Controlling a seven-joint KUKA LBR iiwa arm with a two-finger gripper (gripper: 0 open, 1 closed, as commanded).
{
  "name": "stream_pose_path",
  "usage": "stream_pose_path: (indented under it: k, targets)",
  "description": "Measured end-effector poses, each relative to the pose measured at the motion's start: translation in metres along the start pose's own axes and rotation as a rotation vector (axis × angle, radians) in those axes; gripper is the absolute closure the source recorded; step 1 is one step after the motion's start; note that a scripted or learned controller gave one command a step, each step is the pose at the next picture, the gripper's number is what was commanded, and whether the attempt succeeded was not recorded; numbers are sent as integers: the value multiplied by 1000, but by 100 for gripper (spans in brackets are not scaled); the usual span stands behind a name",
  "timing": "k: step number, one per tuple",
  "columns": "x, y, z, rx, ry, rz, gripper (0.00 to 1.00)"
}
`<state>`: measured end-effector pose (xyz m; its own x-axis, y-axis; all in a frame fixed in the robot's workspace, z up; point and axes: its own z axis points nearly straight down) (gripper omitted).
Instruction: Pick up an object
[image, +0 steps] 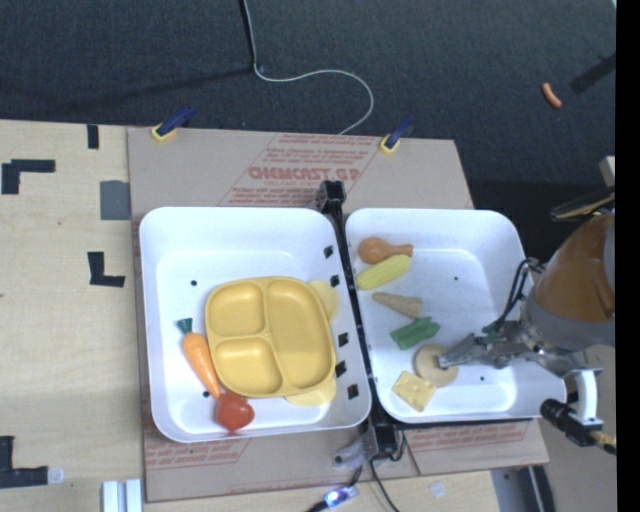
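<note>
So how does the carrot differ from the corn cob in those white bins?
The carrot is orange with a green top; the corn cob is yellow. The carrot lies in the left bin, squeezed between the yellow divided plate and the wall; the corn cob lies in the right bin among loose food toys. Both are long and lie flat.

Dark blue-grey carpet floor (120, 60) across top. White cable (318, 76) loops over it. Small orange item (552, 94) on carpet at upper right. Light wooden bench (60, 330) with black tape marks (28, 174) at left. Cardboard sheet (300, 170), red print, held by blue-yellow clamps (174, 122) at back corners. Even lighting.
</note>
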<state>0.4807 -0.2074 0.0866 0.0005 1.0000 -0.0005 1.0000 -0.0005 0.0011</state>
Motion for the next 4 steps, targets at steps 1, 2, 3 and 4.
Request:
stream_pose_path:
  k: [1,2,3,4]
  targets:
    - [2,2,-13,-4,4,-2,100]
    - [3,0,-55,0,0,-2,100]
    - [-6,3,-112,-2,-2,-2,100]
    - [-6,4,-139,0,0,-2,100]
